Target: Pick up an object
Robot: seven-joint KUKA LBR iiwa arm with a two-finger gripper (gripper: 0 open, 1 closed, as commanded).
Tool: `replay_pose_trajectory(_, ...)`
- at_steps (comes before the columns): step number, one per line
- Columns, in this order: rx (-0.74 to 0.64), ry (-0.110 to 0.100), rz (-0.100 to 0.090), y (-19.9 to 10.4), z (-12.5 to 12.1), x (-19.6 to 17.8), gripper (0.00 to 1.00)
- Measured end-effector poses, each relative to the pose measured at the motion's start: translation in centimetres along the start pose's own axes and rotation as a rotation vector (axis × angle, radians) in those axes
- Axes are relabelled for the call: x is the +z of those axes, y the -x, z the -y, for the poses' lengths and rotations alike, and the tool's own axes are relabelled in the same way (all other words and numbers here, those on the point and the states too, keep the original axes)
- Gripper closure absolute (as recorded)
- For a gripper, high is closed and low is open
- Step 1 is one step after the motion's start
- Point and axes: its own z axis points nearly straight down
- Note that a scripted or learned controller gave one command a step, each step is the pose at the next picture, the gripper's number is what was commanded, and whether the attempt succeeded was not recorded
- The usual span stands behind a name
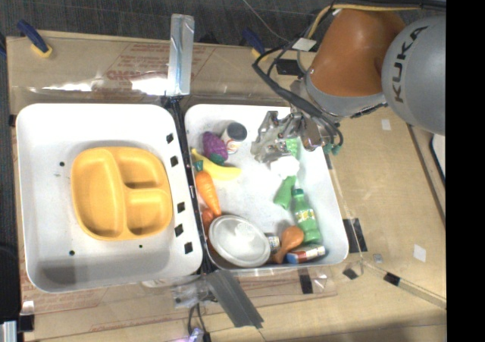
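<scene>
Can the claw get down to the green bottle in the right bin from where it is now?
Probably yes. The claw hangs over the right bin, just above the green bottle, whose upper side lies uncovered; only the toy drumstick crowds its lower end.

You are looking at two white bins (30, 181), one yellow tray (121, 190), one banana (214, 170), one carrot (208, 192), one green bottle (305, 217) and one metal bowl (239, 240).

Tray (121, 190) in L bin (45, 132); bottle (305, 217), bowl (239, 241) in R bin (339, 215).
</scene>
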Motion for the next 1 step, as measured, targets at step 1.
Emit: replay_pose_trajectory(1, 0.203, -0.001, -0.005, 4.8, 3.24, -5.93, 1.0)
